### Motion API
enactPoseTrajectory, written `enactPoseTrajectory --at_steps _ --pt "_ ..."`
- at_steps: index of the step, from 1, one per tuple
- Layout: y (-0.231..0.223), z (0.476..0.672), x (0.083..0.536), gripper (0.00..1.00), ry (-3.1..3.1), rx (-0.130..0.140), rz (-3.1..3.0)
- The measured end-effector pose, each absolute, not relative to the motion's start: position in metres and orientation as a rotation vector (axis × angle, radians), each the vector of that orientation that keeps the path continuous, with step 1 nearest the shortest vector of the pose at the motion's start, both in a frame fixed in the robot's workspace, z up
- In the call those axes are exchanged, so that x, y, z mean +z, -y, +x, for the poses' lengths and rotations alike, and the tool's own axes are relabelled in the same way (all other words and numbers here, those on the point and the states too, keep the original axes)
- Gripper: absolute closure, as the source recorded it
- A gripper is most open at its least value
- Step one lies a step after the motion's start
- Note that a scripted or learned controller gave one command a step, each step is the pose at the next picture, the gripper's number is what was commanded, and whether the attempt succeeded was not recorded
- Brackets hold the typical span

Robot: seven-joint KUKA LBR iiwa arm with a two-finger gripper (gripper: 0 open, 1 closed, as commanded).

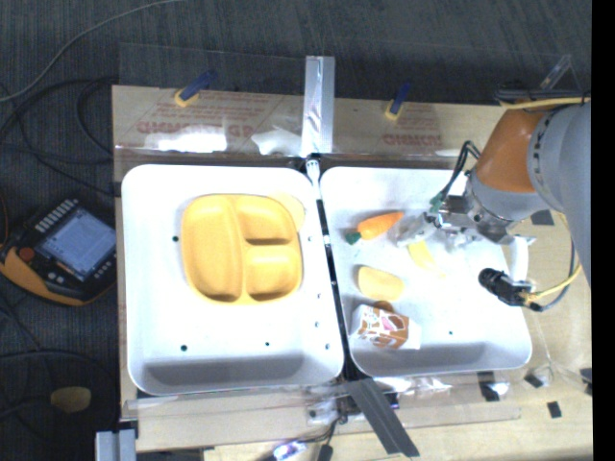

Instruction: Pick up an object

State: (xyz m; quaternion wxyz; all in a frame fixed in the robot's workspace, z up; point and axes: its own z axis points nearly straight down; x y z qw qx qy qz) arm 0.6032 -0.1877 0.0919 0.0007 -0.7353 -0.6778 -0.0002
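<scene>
Dark carpet surrounds the bench, where two white bins sit side by side. Over the right bin (pixel 480 349) the gripper (pixel 444 221) hangs low near the far wall; whether it is released or clenched cannot be told, and nothing shows between its tips. Just left of it lies a toy carrot (pixel 377 225), with a small yellow block (pixel 419 253) just below it. Farther down-left rest a yellow lump (pixel 380 280) and a printed packet (pixel 384 327). Well left, a yellow divided tray (pixel 242 248) occupies the other bin (pixel 154 344).

arm (pixel 538 161) reaches in frm right, wrist angled down-left.
</scene>
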Motion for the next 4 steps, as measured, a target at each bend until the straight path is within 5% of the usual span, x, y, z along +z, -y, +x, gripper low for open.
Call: enactPoseTrajectory --at_steps 1,2,3,4 --pt "0.187 0.6 0.089 0.0 2.224 0.0 -2.232" --pt "0.186 0.603 0.101 1.0 2.227 -0.009 -2.234" --pt "0.171 0.579 0.09 1.0 2.372 -0.006 -2.081" --pt "0.108 0.579 0.237 1.0 2.371 0.002 -2.061"
